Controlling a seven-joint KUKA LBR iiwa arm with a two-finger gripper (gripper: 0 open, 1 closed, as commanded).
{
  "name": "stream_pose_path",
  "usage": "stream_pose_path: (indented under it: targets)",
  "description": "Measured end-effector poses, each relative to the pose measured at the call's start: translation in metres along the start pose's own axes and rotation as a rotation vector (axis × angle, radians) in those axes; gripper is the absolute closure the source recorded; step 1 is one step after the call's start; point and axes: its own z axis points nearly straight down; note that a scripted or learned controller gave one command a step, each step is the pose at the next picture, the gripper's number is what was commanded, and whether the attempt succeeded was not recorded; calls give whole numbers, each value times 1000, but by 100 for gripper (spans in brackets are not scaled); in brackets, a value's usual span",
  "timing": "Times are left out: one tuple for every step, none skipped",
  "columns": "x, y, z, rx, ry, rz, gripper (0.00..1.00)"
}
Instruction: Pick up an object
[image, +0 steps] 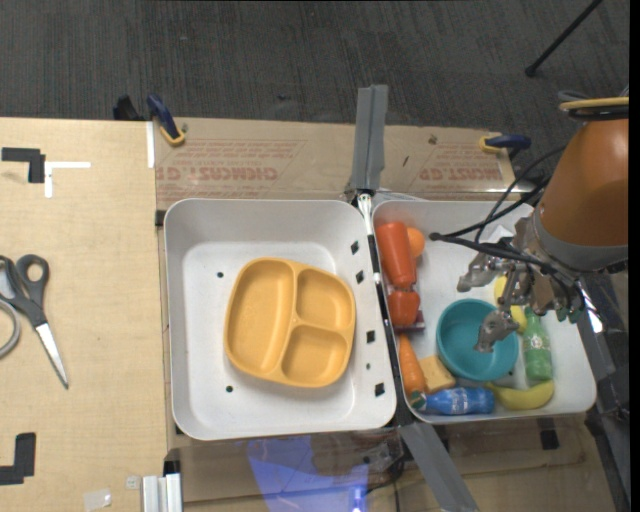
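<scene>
Gripper (497, 325) hangs low in the right bin (575, 400), over a teal bowl (470, 350), finger state unclear, green bottle (538, 350), banana (525, 397), blue bottle (458, 402) and orange toys (395, 252) around it, yellow divided plate (290, 322) in the left bin (190, 300).

We can make out printing on only one thing: the flattened brown cardboard (300, 160) lying under the far edges of the two bins. It carries red block lettering that appears upside down from this camera. On the stretch behind the left bin (190, 300) the letters seem to spell "CHEMCAS", with a smaller line of red print beneath it too fine for us to read. On the stretch behind the right bin (570, 395) a similar red word shows, partly cut off, ending in what looks like "...CAST". The green bottle (538, 350) and the blue bottle (460, 402) in the right bin bear labels, but we cannot read them.
</scene>
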Motion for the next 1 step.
stream_pose_path:
  targets:
    - [-10,-70,108,0,-2,134,0]
